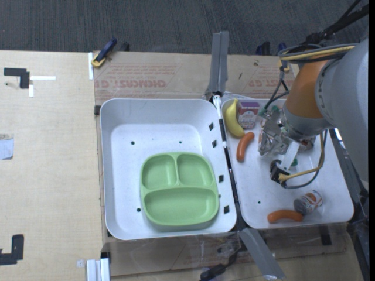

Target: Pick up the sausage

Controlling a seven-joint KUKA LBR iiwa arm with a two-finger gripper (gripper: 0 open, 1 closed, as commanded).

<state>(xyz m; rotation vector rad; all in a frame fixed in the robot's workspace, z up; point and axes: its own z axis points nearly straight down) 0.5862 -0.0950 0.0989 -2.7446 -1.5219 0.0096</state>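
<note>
Green plate (179,215), yellow banana (232,120), orange-red sausage (244,146), white bins (117,157).

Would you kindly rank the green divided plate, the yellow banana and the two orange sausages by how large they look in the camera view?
1. Green divided plastic plate, by far the largest.
2. Yellow banana.
3. The two orange sausages, one beside the banana and one near the right bin's front edge: they look alike in size, so I will not rank them.

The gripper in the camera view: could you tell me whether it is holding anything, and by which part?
Nothing shows between the fingers of the gripper; the sausage lies apart in the right bin.
</note>
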